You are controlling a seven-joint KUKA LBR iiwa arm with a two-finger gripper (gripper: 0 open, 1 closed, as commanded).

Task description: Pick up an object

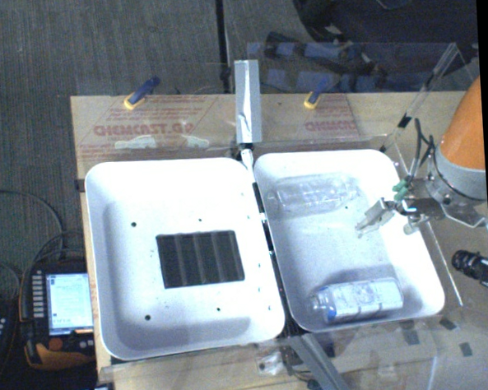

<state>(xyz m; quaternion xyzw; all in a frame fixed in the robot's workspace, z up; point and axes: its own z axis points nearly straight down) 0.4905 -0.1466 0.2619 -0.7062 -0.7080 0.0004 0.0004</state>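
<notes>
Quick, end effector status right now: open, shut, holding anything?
End effector: open, holding nothing, over the right bin just past the clear bottle.

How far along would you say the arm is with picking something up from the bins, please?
Nothing looks picked yet. Both clear plastic bottles lie in the right bin: the far bottle near the back wall and the near bottle by the front wall. The gripper hangs over the bin's right side, between them, with nothing visible between its fingers. Left to do: descend onto a bottle, close and lift.

Faint red "CHEMCAST" lettering on protective sheet (145, 128)
</notes>
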